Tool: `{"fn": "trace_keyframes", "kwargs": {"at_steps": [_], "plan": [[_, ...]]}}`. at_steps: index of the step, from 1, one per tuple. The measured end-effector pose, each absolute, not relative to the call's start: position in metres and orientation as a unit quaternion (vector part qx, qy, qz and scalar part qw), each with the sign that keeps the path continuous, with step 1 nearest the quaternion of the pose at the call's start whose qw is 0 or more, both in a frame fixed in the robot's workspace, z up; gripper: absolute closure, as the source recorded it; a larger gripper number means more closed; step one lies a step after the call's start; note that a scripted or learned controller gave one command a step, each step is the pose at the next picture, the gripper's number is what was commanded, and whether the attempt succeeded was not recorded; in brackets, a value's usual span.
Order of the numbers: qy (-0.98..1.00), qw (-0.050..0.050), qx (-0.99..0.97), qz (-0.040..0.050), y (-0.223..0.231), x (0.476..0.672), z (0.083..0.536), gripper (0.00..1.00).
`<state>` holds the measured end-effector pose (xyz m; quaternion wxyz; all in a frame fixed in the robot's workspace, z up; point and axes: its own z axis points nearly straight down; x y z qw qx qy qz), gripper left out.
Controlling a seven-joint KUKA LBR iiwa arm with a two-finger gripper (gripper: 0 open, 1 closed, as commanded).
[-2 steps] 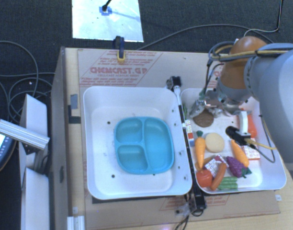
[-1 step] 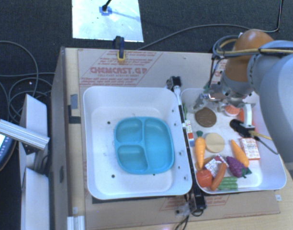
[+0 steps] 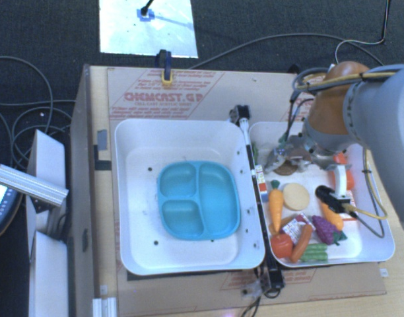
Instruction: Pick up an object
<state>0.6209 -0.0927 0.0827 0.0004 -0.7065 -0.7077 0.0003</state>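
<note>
Pincer (image 3: 286, 154) is down in the right bin (image 3: 372, 238), far-left part, close to the divider between the bins. Open or closed: can't tell from this angle, nothing visibly pinched. Arm (image 3: 380, 111) comes in from the right over the bin's far-right corner, with the orange band (image 3: 334, 107) just above the wrist.

Candidate objects are all in the right bin:
- brown piece (image 3: 286, 170) directly at the pincer tip, looks touching or nearly so; shape unclear
- tan disc (image 3: 296, 195) just nearer the camera than the brown piece, lying flat
- carrot (image 3: 275, 207) beside the disc on its left, along the divider wall, green top pointing away
- packet (image 3: 293, 226), red and white, below the disc
- tomato (image 3: 281, 245) in the near-left corner
- sausage (image 3: 303, 240) leaning against the tomato's right side
- beans (image 3: 313, 253), green, along the near wall
- purple piece (image 3: 325, 229) right of the packet, with an orange piece (image 3: 331, 215) touching its upper edge

The near cluster is packed tight, most items in contact. The disc and brown piece have more room around them.

Left bin (image 3: 139, 177) holds a blue plate (image 3: 199, 199) with compartments, flat, roughly centred. Both bins sit on the counter (image 3: 189, 92) side by side, rims touching.
</note>
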Motion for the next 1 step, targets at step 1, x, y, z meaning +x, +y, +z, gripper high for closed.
{"fn": "trace_keyframes", "kwargs": {"at_steps": [1], "plan": [[-0.709,-0.001,-0.706,-0.0002,-0.1045,0.6691,0.0833,0.00]]}}
